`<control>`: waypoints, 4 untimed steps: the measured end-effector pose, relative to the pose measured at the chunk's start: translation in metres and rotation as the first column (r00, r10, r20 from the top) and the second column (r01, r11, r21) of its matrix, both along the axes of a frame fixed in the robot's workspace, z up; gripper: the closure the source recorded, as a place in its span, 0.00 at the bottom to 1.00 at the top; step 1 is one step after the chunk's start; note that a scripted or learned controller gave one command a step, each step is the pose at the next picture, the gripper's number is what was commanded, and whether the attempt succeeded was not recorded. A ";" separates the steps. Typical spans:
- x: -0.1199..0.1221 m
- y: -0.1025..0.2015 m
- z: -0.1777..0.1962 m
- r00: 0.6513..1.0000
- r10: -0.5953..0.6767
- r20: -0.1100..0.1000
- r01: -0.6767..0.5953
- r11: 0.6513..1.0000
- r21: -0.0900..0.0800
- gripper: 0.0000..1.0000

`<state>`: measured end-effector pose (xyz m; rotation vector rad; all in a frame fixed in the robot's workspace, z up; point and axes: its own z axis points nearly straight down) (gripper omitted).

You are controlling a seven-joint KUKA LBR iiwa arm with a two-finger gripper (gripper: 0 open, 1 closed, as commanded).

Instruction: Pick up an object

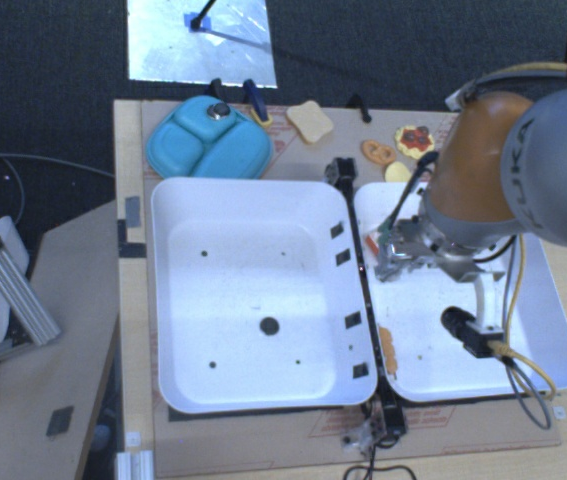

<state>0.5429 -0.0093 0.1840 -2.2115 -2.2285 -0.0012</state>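
Tool [395,258] of the grey arm [523,168] hangs low over the upper left part of the right bin [553,348], close to the divider where the two white bins meet. Whether it is apart, together or clamped on something cannot be told; the metal parts there are small and run together.

No particular object is named for the task. Nearest candidates sit in the right bin: a small red piece [371,240] just beside the tool at the bin's left wall, and an orange-brown piece [387,351] lower down along the same wall. The left bin [178,368] carries only a dark round spot [269,326] on its floor.

Behind the bins, on the surface [133,148], lie a blue sectioned tray [209,138], a toast slice [310,121], a pretzel-shaped toy [377,151], a round pizza-like toy [414,140] and a pale yellow piece [397,173].

Risks, as a judgement: both pieces lie hard against the wall, so the tool could strike the wall or divider and close on nothing, or nudge a piece away. Flat pieces may also slip out when lifted.

Hard to make out: the arm's bulk covers much of the right bin's upper half, so more items may lie beneath it. A black cable fitting [468,330] hangs over the bin floor.
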 end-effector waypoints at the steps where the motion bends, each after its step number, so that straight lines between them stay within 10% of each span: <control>1: -0.050 0.060 0.000 1.000 0.001 -0.001 -0.001 1.000 0.001 1.00; 2: -0.032 0.098 0.098 1.000 0.001 0.012 -0.001 1.000 0.001 1.00; 3: -0.057 0.070 0.073 1.000 -0.009 0.001 0.009 1.000 -0.002 1.00; 4: -0.055 0.044 0.188 1.000 -0.006 0.014 0.006 1.000 -0.001 1.00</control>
